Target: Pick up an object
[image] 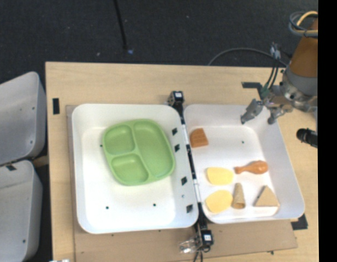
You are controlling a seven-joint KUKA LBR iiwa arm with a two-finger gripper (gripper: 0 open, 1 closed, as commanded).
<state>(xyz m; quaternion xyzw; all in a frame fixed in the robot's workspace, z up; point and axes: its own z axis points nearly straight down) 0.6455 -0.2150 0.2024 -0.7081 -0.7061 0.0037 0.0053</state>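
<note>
Fingers of the gripper hang spread and empty over the right bin, far from the drumstick; nothing picked yet.

Green tray in left bin, food pieces right, gripper open above

Both white bins look like smooth, slightly glossy plastic. The green divided plate, well left of the gripper, is matt plastic. The food bits below the gripper look like matt plastic or rubber too. The bench is pale wood-look board, and the gripper itself looks like dull grey metal.
</note>
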